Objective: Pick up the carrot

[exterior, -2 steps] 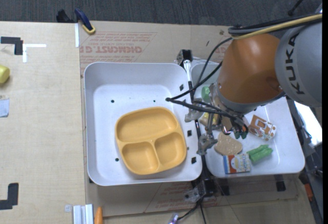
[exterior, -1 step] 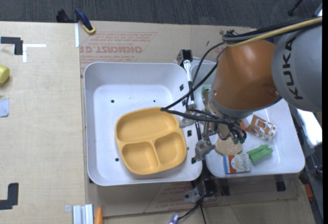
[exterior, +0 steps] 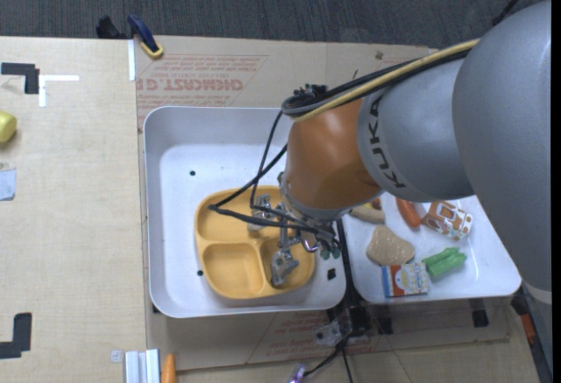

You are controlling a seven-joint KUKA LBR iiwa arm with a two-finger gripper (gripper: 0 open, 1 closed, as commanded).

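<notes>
Camera view puts your end effector [exterior: 282, 267] over the yellow tray [exterior: 230, 267], grip state unreadable; the carrot [exterior: 408, 213] lies unreached in the right bin [exterior: 504, 272], so cross over.

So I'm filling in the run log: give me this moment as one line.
gripper: over yellow divided plate, left bin | carrot: right bin, apart from gripper | held: nothing visible | task: not yet done

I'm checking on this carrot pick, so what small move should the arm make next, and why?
Probably lift and swing right: the gripper hangs over the yellow tray in the left bin, while the carrot lies in the right bin.
</notes>
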